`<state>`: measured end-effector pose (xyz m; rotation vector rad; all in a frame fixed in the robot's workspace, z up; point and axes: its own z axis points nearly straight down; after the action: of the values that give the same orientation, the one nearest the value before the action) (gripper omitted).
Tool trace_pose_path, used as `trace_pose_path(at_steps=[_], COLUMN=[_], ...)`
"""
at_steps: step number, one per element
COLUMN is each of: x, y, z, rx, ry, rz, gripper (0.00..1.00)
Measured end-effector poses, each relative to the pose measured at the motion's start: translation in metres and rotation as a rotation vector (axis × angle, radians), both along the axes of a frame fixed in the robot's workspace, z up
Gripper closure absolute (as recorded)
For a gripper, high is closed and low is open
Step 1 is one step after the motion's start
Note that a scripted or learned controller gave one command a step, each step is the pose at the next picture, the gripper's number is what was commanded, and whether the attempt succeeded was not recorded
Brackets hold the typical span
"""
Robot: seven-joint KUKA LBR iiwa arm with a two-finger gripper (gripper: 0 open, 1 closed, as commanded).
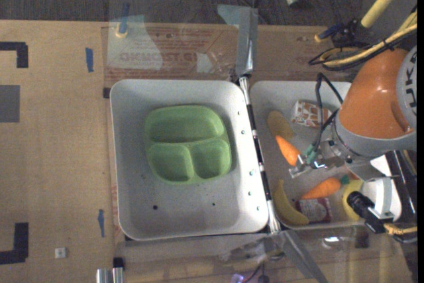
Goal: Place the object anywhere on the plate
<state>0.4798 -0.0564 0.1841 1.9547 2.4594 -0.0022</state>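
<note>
The object to be moved is not fixed by the task; it is judged to be one of the items in the right bin (262,142). The likeliest candidates are the two carrots: one (287,150) lies near the bin's left wall, the other (322,188) lies lower, just beside a banana (287,206). A tan oblong item (279,124) and a small printed packet (306,113) sit toward the top of that bin.

The gripper (311,164) hangs low between the two carrots. Whether the claw is wide, narrow or closed on anything cannot be told from this view; nothing is clearly seen held.

The green plate (187,143), with three compartments, rests in the left bin (172,222), well apart from the gripper.

Risks, as judged:
- The items lie close together, so a closing claw may nudge one carrot aside or pinch two things at once.
- A tapered carrot may slip out of a light grip during the lift.
- The carry must cross the raised walls between the bins; a low path could knock the item loose short of the plate.
</note>
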Motion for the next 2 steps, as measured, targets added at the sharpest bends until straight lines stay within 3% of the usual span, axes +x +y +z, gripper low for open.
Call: trace_pose_path(at_steps=[1,2], x=[0.078,0.089], y=[0.050,0.118], z=[0.001,0.001], rx=[-0.002,0.000], ry=[-0.005,-0.005], rz=[0.274,0.458], gripper=[1.00,1.00])
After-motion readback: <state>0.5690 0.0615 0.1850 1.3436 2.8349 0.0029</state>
